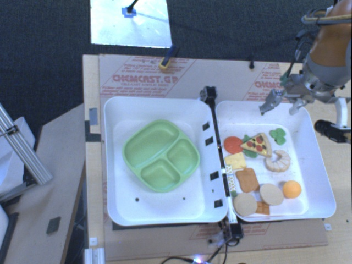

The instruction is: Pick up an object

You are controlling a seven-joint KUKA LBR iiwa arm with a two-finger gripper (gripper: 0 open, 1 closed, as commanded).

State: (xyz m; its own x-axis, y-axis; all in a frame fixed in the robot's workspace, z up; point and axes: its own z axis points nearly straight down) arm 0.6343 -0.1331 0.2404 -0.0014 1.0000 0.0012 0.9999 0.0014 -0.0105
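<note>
My gripper [282, 103] hangs over the far edge of the right bin [316, 147], fingers spread open with nothing between them. Below and nearer in that bin lie several toy foods: a pizza slice [257, 143], a red tomato slice [232, 144], a green broccoli piece [279, 135], a shrimp [279, 160], a yellow cheese square [236, 161], a brown toast [247, 179], two round cookies [270, 194], and an orange [292, 189]. The gripper stands above and apart from all of them.
The left bin [126, 202] holds a green divided plate [160, 155]. A black hinge strip [217, 158] runs between the bins. A yellow-blue clip [167, 60] lies on the cardboard behind. A metal sheet [130, 15] sits at the far back.
</note>
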